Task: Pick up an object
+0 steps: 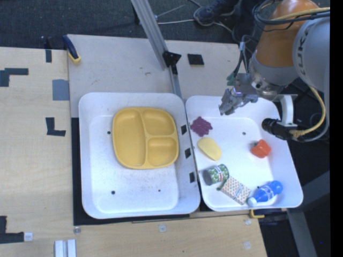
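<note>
The arm (292, 33) is reaching in from the right, and its gripper (227, 109) is hanging over the far edge of the right bin (278, 197) with nothing between its fingers; whether they are spread or closed cannot be told from this angle. Well to the gripper's left, the left bin (96, 197) is holding a yellow tray (145, 137) with three compartments. In the right bin, a purple piece (201, 125) is lying nearest, just below and left of the gripper, with a yellow piece (209, 148) a little farther down. An orange piece (260, 149) is sitting below and to the right, apart from the rest. Farthest from the gripper, along the near side, a green can (216, 174), a patterned packet (233, 189) and a blue bottle (266, 193) are crowding together, the packet touching both neighbours.
</note>
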